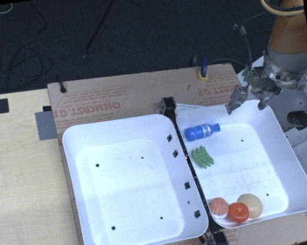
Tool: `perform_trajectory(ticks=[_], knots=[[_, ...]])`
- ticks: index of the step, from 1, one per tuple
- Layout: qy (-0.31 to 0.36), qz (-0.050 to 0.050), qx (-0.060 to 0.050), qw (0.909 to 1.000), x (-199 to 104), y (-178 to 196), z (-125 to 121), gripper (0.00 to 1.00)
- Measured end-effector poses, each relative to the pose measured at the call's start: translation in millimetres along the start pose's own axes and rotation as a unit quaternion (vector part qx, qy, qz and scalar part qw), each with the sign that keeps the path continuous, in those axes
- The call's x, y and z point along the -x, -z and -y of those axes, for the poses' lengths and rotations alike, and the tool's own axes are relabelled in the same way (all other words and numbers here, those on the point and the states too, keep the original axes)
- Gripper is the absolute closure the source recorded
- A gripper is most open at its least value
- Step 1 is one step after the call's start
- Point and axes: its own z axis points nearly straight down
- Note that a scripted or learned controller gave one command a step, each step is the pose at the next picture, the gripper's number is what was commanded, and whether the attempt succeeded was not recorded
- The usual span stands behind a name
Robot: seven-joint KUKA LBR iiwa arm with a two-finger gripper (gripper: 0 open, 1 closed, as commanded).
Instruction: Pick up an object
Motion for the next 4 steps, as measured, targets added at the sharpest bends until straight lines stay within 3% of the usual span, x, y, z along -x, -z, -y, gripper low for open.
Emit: perform_trajectory(ticks=[1,2,3,4], knots=[[-0.004,-0.002,-0.008,1.0,70,-153,71,0.0],[0.0,0.003,0.008,1.0,68,48,75,0.0],[-0.002,0.0,-0.001,1.0,67,66,155,0.0],[-0.001,-0.001,-0.001,1.0,66,51,152,0.0]])
